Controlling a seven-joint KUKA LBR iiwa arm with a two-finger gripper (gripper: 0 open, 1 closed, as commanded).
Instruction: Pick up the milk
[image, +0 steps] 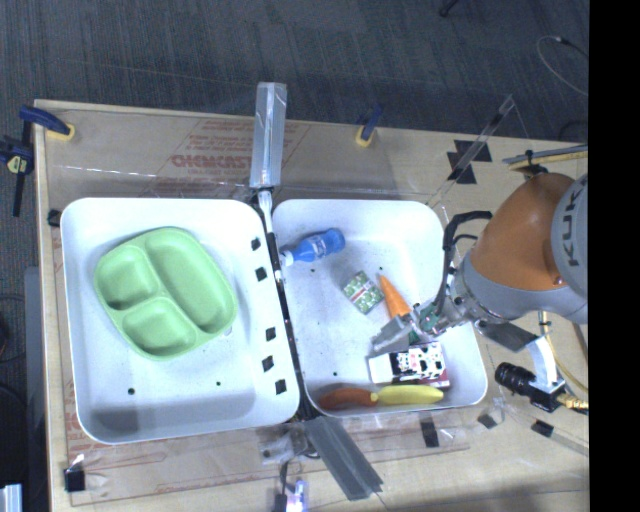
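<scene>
Milk carton (409, 364) lies on its side near the right bin's (330, 215) front right corner, just behind the banana (410, 395); the hand (405, 335) hovers at its back edge, finger spread impossible to tell, so it should centre squarely over the carton before closing.

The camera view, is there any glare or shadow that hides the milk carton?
In the camera view, lighting is even and soft; the milk carton is readable though slightly blurry, the gripper casts faint shadow beside it, and mild glare whitens the right bin floor.
</scene>
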